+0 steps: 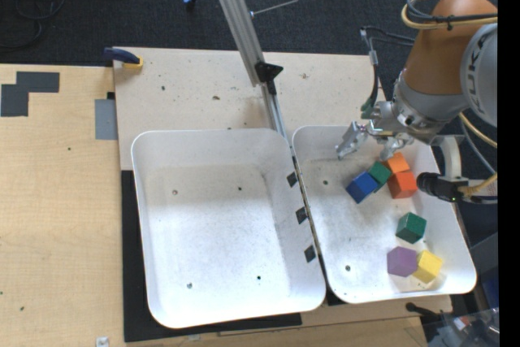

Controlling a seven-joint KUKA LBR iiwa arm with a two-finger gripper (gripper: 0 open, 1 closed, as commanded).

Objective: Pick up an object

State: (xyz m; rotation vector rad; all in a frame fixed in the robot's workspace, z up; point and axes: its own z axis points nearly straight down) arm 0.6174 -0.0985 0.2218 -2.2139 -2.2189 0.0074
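Several small cubes lie in the right bin [341, 272]. A blue cube [362, 187], a green cube [379, 173], an orange cube [398, 164] and a red-orange cube [402, 184] are clustered near the bin's far right. A dark green cube [411, 227] sits alone nearer the front. A purple cube [401, 261] and a yellow cube [428, 266] touch at the front right corner. My gripper [371, 145] hovers over the bin's far edge, just above and behind the cluster. It is open, with nothing between its fingers.
The left bin [162, 175] adjoins the right one along a shared rim with black clips [301, 214]. A slanted aluminium post [244, 28] rises behind the bins' junction. A blue clamp [122, 56] sits at the bench's far left corner.
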